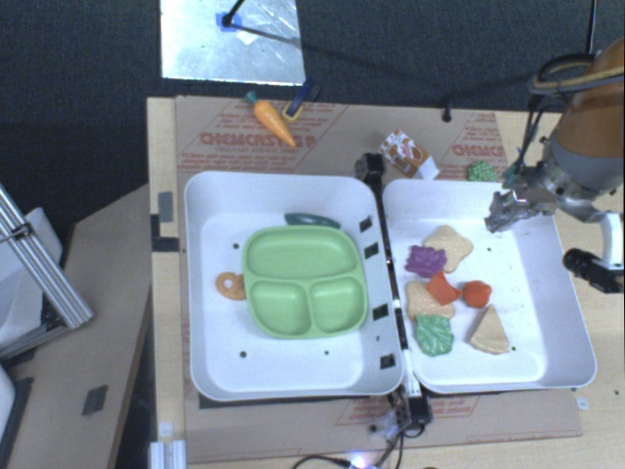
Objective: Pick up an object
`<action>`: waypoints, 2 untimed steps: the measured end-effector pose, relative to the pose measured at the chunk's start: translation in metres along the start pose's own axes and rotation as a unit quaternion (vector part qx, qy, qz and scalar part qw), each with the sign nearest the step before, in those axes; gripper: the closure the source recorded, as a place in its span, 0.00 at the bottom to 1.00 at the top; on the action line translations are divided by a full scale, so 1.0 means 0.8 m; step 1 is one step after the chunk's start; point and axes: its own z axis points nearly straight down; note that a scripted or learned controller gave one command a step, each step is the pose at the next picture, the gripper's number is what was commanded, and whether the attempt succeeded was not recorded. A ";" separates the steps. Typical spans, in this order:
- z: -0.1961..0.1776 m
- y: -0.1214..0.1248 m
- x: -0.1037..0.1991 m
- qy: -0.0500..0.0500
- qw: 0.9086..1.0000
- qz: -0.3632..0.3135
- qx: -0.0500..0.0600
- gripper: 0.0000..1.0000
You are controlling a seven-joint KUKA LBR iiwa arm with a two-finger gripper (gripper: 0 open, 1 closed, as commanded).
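Note:
The right bin (547, 291) holds several toy foods: a tan bread piece (447, 244), purple grapes (425, 259), an orange-red piece (441, 288), a red tomato (477, 293), a tan slice (426, 301), a green leafy piece (435, 334) and a tan wedge (490, 331). My gripper (500, 215) hangs over the bin's upper right part, above and to the right of the bread piece. Nothing shows between its fingers.
The left bin (210, 262) bears a green divided tray (303, 281), a small orange ring (230, 286) and a dark green item (312, 220) behind the tray. On the bench behind lie a toy carrot (273, 122), a small packet (404, 152) and a green piece (480, 172).

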 end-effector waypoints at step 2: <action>0.010 0.013 0.117 0.000 1.000 0.000 0.001 1.00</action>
